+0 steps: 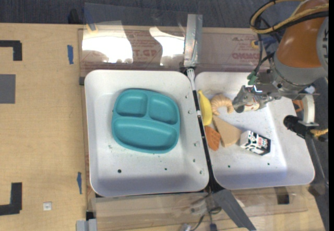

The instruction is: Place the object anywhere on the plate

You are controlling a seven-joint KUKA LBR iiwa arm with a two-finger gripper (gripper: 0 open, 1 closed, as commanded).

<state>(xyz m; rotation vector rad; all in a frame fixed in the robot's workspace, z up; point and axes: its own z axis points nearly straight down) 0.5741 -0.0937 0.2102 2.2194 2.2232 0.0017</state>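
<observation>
1. Over the right bin [292, 170], near its far edge, the jaws [249, 96] hang from the arm reaching in from the right; whether they are spread or pressed together I cannot tell, since the wrist and cabling blur that spot.
2. Along the right bin's left wall lies a cluster: a yellow banana-like piece [205, 110], an orange piece [212, 138], a tan wedge [228, 132] and a pale curled piece [221, 101]. The curled piece sits just beside the jaws, so it is probably the object being picked, though nothing shows it pinched.
3. A small black-and-white packet [257, 142] lies apart, toward the bin's middle. It carries print, too small to read.
4. The teal divided plate [146, 120] sits in the middle of the left bin [99, 172], well clear of the walls, which leaves room to set something down from above.
5. Behind both bins, on the table [36, 120], a clear sheet covers cardboard with red lettering, mirrored and glare-washed; I cannot make it out.
</observation>
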